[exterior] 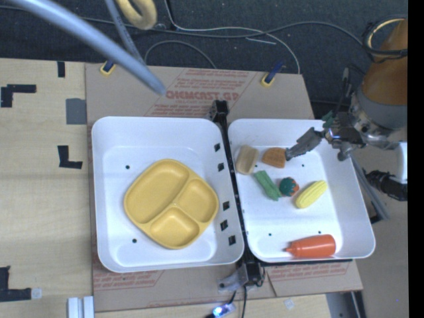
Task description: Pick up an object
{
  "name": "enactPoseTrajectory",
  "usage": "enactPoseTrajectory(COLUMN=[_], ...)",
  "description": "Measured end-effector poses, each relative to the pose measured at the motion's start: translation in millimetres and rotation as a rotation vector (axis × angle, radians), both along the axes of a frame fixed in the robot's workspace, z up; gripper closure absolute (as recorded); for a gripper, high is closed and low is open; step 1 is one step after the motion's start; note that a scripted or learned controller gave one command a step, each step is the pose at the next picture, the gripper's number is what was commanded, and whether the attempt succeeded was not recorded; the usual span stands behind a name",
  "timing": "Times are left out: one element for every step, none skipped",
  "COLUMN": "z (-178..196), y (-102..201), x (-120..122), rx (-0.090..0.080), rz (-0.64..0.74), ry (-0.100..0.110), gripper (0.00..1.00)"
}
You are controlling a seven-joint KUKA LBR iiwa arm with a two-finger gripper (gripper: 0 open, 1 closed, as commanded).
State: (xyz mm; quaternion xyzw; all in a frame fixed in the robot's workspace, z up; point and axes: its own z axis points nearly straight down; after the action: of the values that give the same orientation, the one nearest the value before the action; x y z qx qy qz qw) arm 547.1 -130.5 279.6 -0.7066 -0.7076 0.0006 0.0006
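The claw [298, 146] is being held low over the far edge of the right bin [351, 234], reached in from the bin's far right corner; whether it is apart or together cannot be told, and nothing is being seen gripped in it; its dark tip is lying just beside the orange-brown piece [274, 156], though contact cannot be confirmed. That piece is being judged the likeliest target; it is sitting near the far edge, with a tan block [246, 159] just beside it toward the divider between the bins. Toward the bin's middle a green stick [267, 185], a small green and red ball [287, 187] and a yellow corn cob [310, 194] are lying close together, and an orange-red carrot-like piece [311, 246] is resting against the near edge, well apart from the rest. The left bin [106, 177] is carrying a yellow divided plate [171, 204]. For the step to be done well, the claw should be centred over the chosen piece rather than beside it; the descent should be kept straight, so that the tan block is not being nudged; closing should be done across the piece's narrower side; a slow lift is being advised, since a small rounded toy is judged likely to slip or roll toward the bin wall.
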Motion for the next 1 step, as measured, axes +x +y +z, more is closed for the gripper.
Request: enactPoseTrajectory(z=[-63.9], y=[-3.2], x=[-0.9], rx=[0.000], rz=[-0.002], ry=[0.005], gripper=[0.00])
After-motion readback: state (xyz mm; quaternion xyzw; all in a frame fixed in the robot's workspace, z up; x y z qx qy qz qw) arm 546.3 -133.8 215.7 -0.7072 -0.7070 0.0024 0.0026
